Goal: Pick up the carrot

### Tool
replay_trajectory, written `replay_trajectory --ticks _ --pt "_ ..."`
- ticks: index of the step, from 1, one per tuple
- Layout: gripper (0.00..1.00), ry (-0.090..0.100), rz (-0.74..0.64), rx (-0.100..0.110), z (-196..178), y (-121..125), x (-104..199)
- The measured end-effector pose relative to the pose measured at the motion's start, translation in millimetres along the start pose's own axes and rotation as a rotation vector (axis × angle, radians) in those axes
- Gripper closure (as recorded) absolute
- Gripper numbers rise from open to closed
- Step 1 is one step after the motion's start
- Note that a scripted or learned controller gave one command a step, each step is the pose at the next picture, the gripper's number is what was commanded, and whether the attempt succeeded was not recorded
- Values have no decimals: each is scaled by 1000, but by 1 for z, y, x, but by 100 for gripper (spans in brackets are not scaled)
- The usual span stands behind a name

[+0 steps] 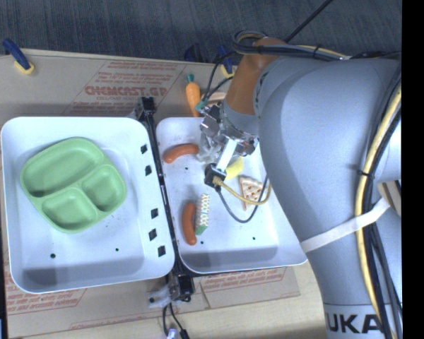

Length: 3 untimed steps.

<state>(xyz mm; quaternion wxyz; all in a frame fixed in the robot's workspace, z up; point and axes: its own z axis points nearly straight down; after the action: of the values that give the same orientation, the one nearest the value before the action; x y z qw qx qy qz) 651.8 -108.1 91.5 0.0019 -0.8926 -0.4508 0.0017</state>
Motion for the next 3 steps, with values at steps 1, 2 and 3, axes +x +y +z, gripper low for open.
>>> replay_trajectory --ticks 1,2,3 --pt "0 0 157 -1 -15 9 -5" --pt "100 -1 150 4 -25 8 -4" --pt "100 2 29 -4 -186 -33 25"
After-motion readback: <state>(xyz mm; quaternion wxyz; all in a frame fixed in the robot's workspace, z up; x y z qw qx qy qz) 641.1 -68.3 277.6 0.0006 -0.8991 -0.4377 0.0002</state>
